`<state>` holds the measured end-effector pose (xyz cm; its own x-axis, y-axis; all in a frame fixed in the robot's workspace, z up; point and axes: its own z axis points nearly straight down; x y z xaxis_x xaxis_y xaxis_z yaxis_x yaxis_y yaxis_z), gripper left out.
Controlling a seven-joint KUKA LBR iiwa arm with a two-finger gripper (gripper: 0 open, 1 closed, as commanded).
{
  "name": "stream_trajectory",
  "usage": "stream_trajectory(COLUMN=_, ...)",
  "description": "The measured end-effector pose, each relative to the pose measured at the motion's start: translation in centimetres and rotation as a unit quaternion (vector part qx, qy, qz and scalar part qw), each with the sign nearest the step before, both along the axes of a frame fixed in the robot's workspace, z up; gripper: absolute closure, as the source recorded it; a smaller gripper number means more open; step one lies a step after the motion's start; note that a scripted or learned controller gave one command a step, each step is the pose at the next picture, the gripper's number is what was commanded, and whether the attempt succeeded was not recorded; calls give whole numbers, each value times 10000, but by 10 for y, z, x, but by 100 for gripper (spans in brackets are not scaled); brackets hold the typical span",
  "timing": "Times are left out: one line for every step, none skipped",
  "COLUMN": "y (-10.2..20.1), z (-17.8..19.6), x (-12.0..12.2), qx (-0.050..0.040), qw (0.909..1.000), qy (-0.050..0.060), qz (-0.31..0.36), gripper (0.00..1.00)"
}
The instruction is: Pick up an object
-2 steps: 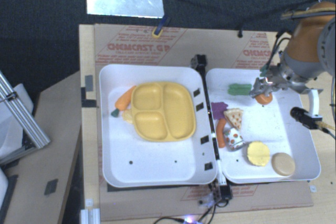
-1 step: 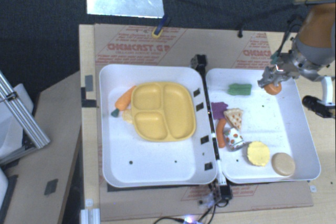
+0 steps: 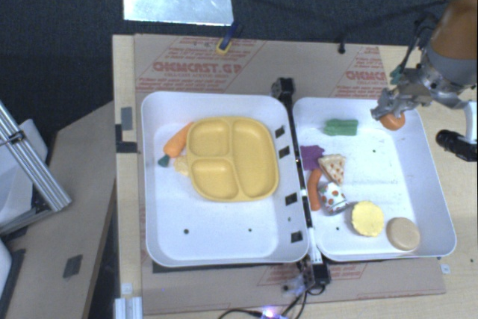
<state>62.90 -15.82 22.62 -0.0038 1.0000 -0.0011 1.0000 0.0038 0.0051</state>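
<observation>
Hovering over the far right corner of the right-hand bin (image 3: 437, 231), the gripper (image 3: 393, 113) sits at the end of the grey arm (image 3: 452, 48), low against the bin's upper rim.

Camera view, item one: a small orange round object (image 3: 393, 121) lies directly under the fingertips, touching or nearly touching them. The view does not settle whether the object is pinched or merely beneath the tool, and the spread of the jaws cannot be told from this angle. It reads as smooth, rounded and plain orange, probably a toy fruit; part of it is hidden by the gripper.

Progress, judged: the approach looks done and a grasp is at most being attempted; a confirmed hold and a lift clear of the bin remain.

Item two, nearer the camera and leftward of the jaws: a green block (image 3: 341, 127), then a purple piece (image 3: 311, 155), a wedge-shaped sandwich toy (image 3: 332, 167), a red-orange stick (image 3: 314, 188), a small white spotted item (image 3: 334, 196), a yellow disc (image 3: 367, 218) and a tan disc (image 3: 404, 233), all well apart from the fingertips.

Item three, far left of the jaws: the left-hand bin (image 3: 224, 246) holds a yellow divided plate (image 3: 228, 158), with a toy carrot (image 3: 176, 140) touching its left edge.
</observation>
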Motion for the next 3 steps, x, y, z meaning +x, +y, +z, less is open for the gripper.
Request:
stream_trajectory(y=42, z=-4, x=-32, qx=13, qw=10000, qy=28, qz=15, gripper=100)
stream_trajectory(y=91, z=-9, x=-44, qx=17, qw=10000, qy=28, qz=24, gripper=100)
stream_trajectory(y=141, z=-17, x=-69, qx=17, qw=10000, qy=36, qz=24, gripper=100)
